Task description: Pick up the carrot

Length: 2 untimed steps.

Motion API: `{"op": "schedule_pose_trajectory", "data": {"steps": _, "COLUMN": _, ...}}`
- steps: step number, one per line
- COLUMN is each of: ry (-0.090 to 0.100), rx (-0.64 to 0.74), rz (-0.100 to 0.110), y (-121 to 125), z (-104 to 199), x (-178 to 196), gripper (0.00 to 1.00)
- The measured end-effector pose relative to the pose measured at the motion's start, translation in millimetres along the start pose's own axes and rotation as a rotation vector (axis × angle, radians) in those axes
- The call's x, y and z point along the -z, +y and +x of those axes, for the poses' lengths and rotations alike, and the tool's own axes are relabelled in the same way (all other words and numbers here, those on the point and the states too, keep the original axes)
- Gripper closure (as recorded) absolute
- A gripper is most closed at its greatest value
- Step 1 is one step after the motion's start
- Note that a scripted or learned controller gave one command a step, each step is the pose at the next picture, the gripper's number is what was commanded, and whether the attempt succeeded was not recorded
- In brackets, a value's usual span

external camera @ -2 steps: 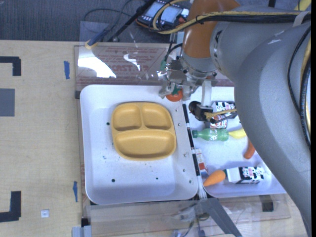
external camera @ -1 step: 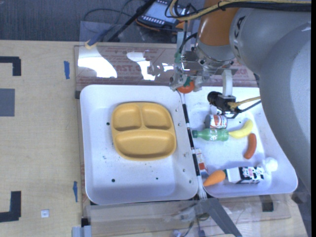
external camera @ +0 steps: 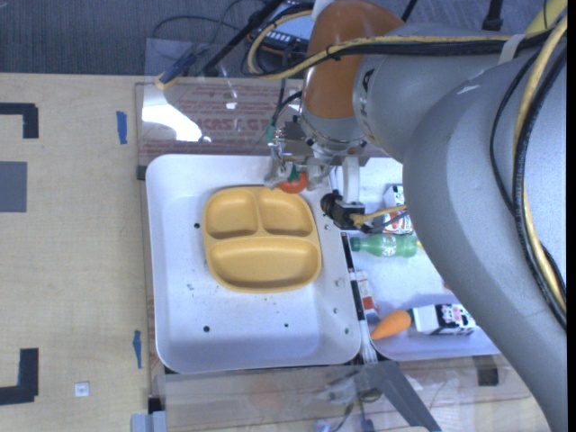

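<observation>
The arm (external camera: 450,124) reaches in from the right and its gripper (external camera: 290,171) hangs over the far edge of the left bin (external camera: 171,268), just past the far rim of a yellow tray (external camera: 261,239). A small red and green thing (external camera: 292,184) shows right at the fingertips, against the tray's far rim, but I cannot tell whether the tool is clenched on it or released. The tray has three compartments and lies in the far half of the left bin, nearer its right wall than its left. The carrot (external camera: 391,325) lies in the right bin (external camera: 423,282), at that bin's near left corner, close to the wall shared with the left bin and well apart from the gripper. Just beside the carrot, to its right, lies a small white and black package (external camera: 447,319), touching it or nearly so. Farther back in the right bin, a green bottle (external camera: 385,246) lies on its side near the shared wall, with another small packet (external camera: 395,196) beyond it, partly hidden under the arm. Cables (external camera: 270,34) run across the bench's far edge behind the bins.
</observation>
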<state>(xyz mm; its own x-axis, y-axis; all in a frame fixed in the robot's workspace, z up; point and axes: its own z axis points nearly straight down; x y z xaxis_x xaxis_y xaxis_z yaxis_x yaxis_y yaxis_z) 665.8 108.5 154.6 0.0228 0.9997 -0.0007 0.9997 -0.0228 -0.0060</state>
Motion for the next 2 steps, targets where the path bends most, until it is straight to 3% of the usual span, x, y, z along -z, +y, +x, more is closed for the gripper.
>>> {"op": "schedule_pose_trajectory", "data": {"steps": 1, "ry": 0.002, "rx": 0.161, "rz": 0.004, "y": 0.4, "z": 4.8, "x": -43.5, "gripper": 1.0}}
{"op": "schedule_pose_trajectory", "data": {"steps": 2, "ry": -0.001, "rx": 0.313, "rz": -0.009, "y": 1.1, "z": 14.3, "x": 4.3, "gripper": 1.0}}
